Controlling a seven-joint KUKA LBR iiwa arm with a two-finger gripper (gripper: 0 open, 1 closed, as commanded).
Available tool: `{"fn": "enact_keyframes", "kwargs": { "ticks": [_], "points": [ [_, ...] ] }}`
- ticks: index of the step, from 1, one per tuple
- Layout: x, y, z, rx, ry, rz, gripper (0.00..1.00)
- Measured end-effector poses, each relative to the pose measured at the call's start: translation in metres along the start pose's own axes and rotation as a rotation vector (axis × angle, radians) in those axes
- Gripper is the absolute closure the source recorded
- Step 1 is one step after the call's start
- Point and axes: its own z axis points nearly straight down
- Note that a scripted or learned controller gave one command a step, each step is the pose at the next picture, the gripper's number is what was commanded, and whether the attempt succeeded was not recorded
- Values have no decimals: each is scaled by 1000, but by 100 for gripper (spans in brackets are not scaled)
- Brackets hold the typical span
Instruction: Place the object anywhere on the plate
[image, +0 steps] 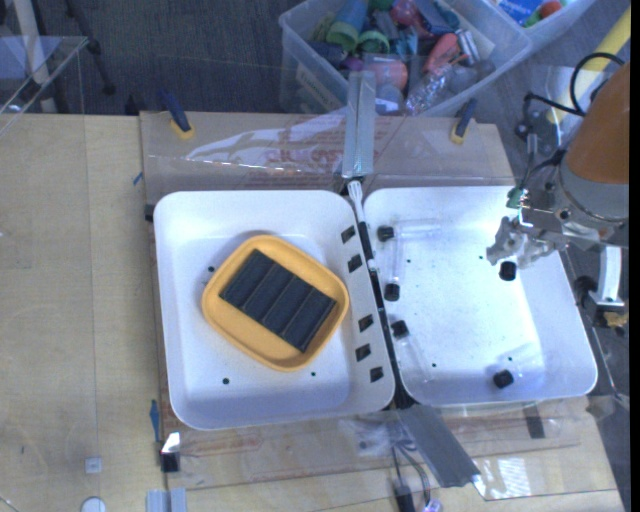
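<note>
A pale wooden counter (70, 300) carries two shallow white bins side by side, the left bin (190, 390) and the right bin (560, 375), which meet at a dark divider (372, 300) studded with small black clips. Behind them, against a dark backdrop, a clear plastic tub (400, 45) holds a jumble of coloured toys, and a sheet of clear film (280, 145) lies taped across the counter's far side.

In the left bin sits the plate (225, 320), a yellow, rounded-square dish turned at a diagonal. On it lies a dark, ribbed rectangular object (278, 298); its long axis runs from the upper left to the lower right of the view, with the ribs crossing it.

The arm (600, 150) comes in from the right and hangs over the right bin's far right corner. Its gripper (510, 258) is small and partly blurred, so whether the fingers are spread or closed cannot be told; nothing is seen between them. A small black knob (502, 379) sits on the right bin's floor, well apart from the gripper.
</note>
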Motion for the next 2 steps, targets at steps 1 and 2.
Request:
{"fn": "enact_keyframes", "kwargs": {
  "ticks": [1, 2],
  "points": [
    [69, -63, 27, 4, 2, -46, 100],
    [140, -4, 26, -2, 1, -233, 100]
  ]
}}
